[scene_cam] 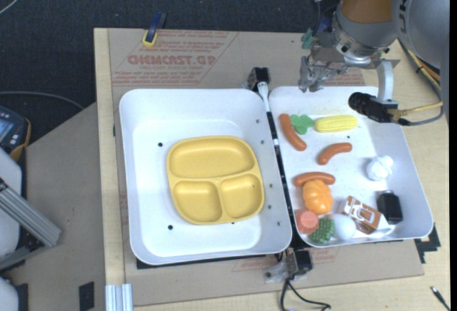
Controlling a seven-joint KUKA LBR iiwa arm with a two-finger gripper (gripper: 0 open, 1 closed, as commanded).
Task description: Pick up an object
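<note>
We find our gripper hanging over the far rim of the right bin, near that bin's far-left corner; we cannot tell from this slant how it is set, and nothing shows in its grasp.

Every candidate lies nearer the camera than the gripper, inside the right bin. Closest is the cluster just below it: a red sausage whose long axis runs down and slightly right, a small green piece touching its upper end, and a yellow corn cob lying across the bin, just beside the green piece. We judge the corn or that sausage the shortest reach, straight toward the camera and down.

Further on, a second sausage lies slantwise, a third crosswise above an orange fruit. At the near end sit a red disc, broccoli, a brown-and-white packet, a black block and a white lump.

The left bin holds a yellow divided tray, well apart from the gripper, across the rims where the two bins meet.
</note>
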